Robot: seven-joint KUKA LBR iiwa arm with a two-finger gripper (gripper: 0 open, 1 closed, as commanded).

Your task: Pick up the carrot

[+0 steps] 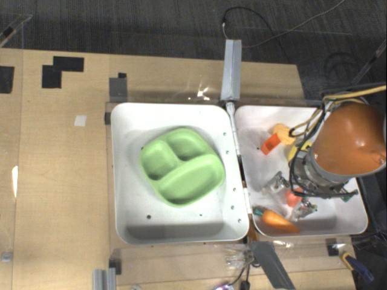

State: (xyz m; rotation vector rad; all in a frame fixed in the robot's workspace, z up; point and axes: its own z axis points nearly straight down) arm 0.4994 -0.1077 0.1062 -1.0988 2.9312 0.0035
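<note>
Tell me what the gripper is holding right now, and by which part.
Nothing can be confirmed as held. The carrot lies on the floor of the right bin near its front left corner, apart from the gripper, which sits above and to its right.

Glossy green plastic plate (181, 167), smooth white plastic bins (127, 222), matt wooden bench (54, 180)

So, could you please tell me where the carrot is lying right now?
The carrot lies in the right bin, at its near-left corner, just below the end effector in the camera view.
</note>
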